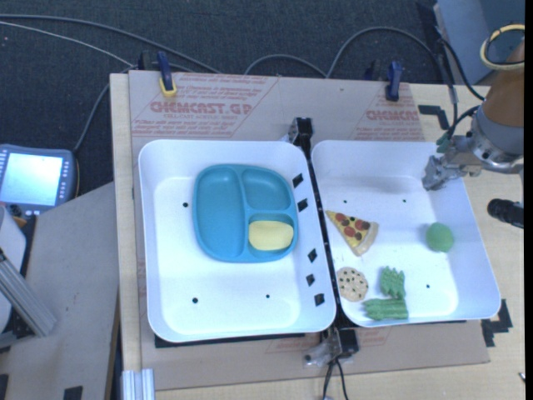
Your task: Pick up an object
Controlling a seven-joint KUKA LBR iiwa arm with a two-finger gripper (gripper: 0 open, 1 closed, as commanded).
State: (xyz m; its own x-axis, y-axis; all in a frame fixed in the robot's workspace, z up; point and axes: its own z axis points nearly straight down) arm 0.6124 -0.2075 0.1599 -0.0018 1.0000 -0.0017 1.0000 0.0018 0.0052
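Gripper (439, 176) seen poised over right bin (479, 248) near its far-right rim, claw state can't be told. Green ball (440, 237) lies just below; pizza slice (353, 230), cookie (352, 284) sit towards bin's left.

two shallow white bins sit side by side on the surface (208, 98), a board printed with red lettering. blue clamps (166, 77) grip its far edge. grey cables (75, 27) trail over dark floor behind. at far left rests what may be a handheld screen (35, 177), blurred.
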